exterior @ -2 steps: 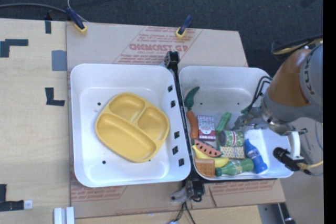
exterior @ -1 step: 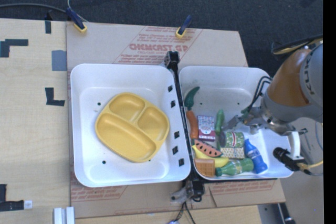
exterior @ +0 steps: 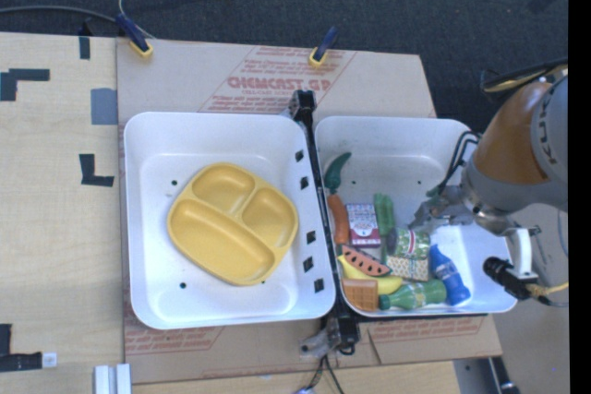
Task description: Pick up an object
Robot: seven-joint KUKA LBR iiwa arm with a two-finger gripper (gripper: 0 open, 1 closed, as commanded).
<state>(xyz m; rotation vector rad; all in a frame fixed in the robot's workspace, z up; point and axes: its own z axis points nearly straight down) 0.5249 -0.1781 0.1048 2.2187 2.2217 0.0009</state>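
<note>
Blue plastic bottle (exterior: 447, 276) and a green plastic bottle (exterior: 417, 294) sat at the near edge of the right-hand white bin (exterior: 397, 136), beside a watermelon-slice toy (exterior: 362, 262). Just behind them the pincer (exterior: 423, 221) hung over the toy pile; couldn't tell its grip. Further left, the other white bin (exterior: 148, 226) held a yellow divided plastic plate (exterior: 233, 222) on the bench (exterior: 55, 226).
</note>
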